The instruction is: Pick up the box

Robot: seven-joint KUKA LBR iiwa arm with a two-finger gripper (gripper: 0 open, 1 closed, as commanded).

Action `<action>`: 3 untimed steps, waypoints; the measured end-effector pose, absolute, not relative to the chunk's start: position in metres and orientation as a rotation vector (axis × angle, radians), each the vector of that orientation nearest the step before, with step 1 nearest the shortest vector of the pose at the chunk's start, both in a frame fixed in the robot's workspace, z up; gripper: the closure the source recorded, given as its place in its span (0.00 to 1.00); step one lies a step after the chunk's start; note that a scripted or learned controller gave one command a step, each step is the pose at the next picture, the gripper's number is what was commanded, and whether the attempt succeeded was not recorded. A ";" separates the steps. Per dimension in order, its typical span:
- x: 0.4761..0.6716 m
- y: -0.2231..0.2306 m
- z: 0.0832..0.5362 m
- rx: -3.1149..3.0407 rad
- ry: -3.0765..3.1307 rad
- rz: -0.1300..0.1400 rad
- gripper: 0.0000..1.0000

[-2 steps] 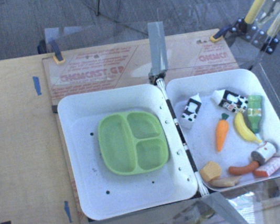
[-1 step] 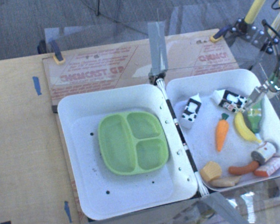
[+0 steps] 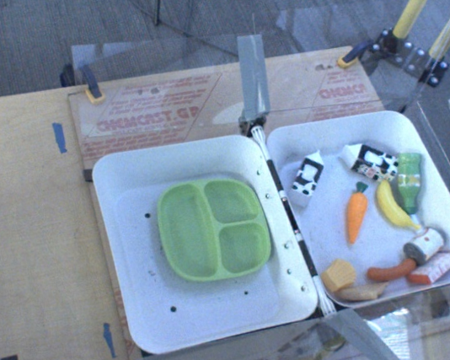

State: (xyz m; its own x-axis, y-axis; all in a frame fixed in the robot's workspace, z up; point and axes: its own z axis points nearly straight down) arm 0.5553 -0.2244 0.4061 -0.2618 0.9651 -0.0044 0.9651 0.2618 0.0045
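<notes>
Well, from the overhead camera I see the left bin (image 3: 119,203) carrying a green divided plate (image 3: 213,229) at its centre. The right bin (image 3: 424,135) holds the toys. A cow-patterned carton (image 3: 307,177) sits at ten o'clock and a second one (image 3: 373,163) at one o'clock, with a green carton (image 3: 410,179) just beside it. A carrot (image 3: 356,214) and a banana (image 3: 394,207) lie mid-bin, and a sausage (image 3: 391,270) is at six. The box (image 3: 435,268), red and white and probably a small carton, lies at five o'clock against the rim, touching a small can (image 3: 424,245). The pincer's state I cannot tell.
</notes>
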 end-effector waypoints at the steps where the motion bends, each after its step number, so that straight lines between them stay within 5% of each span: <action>1: 0.514 -0.224 0.301 1.785 2.582 0.001 0.00; 2: 0.515 -0.225 0.313 1.784 2.574 0.003 1.00; 3: 0.515 -0.225 0.312 1.784 2.574 0.003 0.00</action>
